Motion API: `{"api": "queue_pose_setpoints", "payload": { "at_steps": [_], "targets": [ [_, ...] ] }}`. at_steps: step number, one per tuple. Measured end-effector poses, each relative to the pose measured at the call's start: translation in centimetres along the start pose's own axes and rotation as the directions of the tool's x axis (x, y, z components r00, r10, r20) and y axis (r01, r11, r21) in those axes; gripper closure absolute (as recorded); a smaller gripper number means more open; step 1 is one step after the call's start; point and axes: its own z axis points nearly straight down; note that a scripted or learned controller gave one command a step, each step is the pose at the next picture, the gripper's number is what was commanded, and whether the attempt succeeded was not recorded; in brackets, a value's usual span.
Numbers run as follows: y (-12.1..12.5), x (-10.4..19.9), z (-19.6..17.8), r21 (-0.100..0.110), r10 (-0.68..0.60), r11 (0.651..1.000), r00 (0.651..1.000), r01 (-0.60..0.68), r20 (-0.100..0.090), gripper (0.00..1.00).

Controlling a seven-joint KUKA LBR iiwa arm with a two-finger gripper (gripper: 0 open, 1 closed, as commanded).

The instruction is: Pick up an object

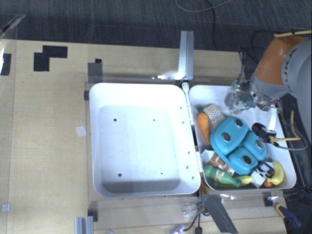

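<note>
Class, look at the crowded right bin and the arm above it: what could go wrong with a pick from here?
1. The objects are packed tight: the blue perforated toy overlaps the carrot and green bottle, so a grab may snag neighbours.
2. The gripper hangs near the right bin's back wall, so a descent could clip it.

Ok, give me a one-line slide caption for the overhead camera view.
KUKA arm's gripper hovers at the far edge of the right bin, above a blue holed toy, a carrot and a green bottle.
</note>
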Motion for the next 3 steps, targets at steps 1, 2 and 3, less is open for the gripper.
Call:
{"api": "queue_pose_setpoints", "payload": {
  "at_steps": [1, 2, 3],
  "targets": [
    [0.8, -1.0, 1.9, 0.029, 0.401, 0.915, 0.916, -0.402, 0.023, 1.00],
    [-3.9, -1.0, -1.5, 0.025, 0.539, 0.841, 0.842, -0.540, 0.027, 1.00],
    [0.3, 0.3, -8.0, 0.030, 0.262, 0.964, 0.965, -0.263, 0.019, 1.00]
  ]
}}
